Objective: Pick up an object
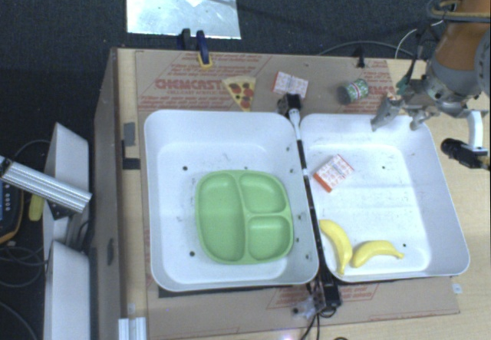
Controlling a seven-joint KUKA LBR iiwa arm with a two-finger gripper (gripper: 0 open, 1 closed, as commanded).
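well below end effector: bananas

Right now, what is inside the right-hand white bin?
The right-hand shallow white bin holds a small orange-and-white box and two yellow bananas. The end effector hangs above its far rim, covering part of it.
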